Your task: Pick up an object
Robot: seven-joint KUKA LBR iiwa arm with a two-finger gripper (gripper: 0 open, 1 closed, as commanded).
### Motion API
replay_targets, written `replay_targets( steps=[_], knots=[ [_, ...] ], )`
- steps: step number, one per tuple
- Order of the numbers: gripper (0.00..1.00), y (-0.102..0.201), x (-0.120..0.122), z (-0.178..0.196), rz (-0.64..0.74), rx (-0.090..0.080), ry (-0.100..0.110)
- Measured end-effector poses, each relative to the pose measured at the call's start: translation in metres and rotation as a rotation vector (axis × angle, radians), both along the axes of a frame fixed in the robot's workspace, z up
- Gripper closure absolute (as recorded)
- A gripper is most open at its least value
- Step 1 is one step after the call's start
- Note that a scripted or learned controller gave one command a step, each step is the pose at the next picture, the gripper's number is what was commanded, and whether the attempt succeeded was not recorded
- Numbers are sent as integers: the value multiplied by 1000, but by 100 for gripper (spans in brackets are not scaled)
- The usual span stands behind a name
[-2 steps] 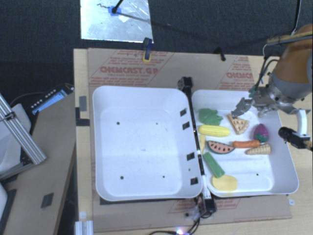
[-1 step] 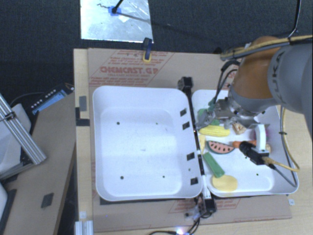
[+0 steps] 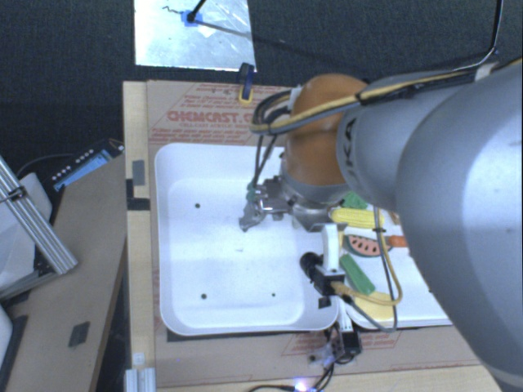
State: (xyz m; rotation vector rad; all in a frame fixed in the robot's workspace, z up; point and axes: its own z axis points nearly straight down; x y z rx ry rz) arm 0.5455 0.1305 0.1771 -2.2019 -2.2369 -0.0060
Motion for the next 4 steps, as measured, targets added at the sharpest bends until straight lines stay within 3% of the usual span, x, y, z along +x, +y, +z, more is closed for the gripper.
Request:
replay_targets(
  steps=[1,2,3,4],
  knots=[
    [0,57,-43,-39,-6,-3,6],
    [100,53,-39,-26,-13,-3,1],
    [100,107,-40,30,-8,-1,-4],
    [100,104,-38,33,-11,-4,1]
  ],
)
